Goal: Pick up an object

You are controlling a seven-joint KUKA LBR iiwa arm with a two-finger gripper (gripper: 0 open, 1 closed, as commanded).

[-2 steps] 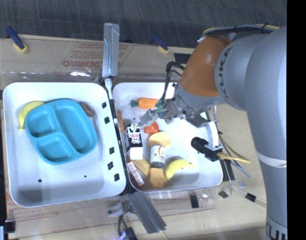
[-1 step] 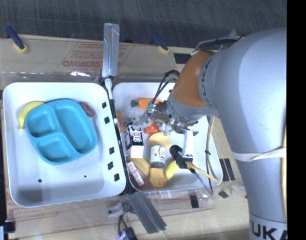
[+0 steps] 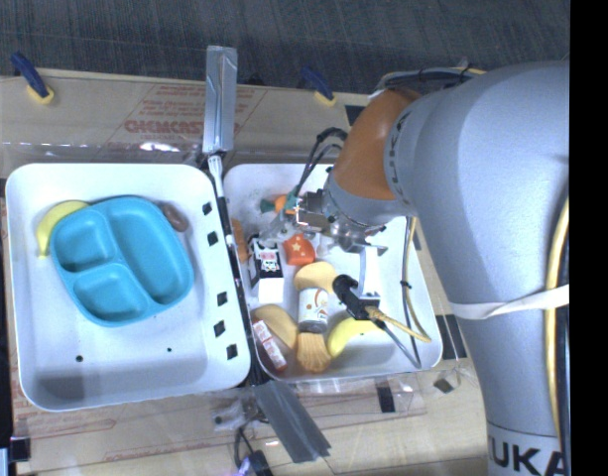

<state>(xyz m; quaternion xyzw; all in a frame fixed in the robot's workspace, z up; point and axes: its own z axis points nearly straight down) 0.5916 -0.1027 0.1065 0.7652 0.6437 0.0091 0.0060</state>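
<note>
The right bin [image 3: 423, 340] holds a heap of small things. Among them are a red-orange piece [image 3: 300, 250], a white carton with black print [image 3: 269, 264], a small bottle with a pale label [image 3: 313, 307], a tan-bristled brush [image 3: 312, 351] and a yellow banana-shaped toy [image 3: 349, 338]. A tiny orange and green item [image 3: 274, 204] lies near the bin's far wall. My gripper [image 3: 296, 222] hangs low over the far middle of this bin, just above the red-orange piece and the carton. The wrist hides its tips.
The left bin [image 3: 46, 365] carries a blue divided plate [image 3: 125, 256], with a yellow thing [image 3: 54, 218] poking out at its left and a brown thing [image 3: 175, 216] at its right. The grey arm [image 3: 482, 186] covers the right bin's right side.
</note>
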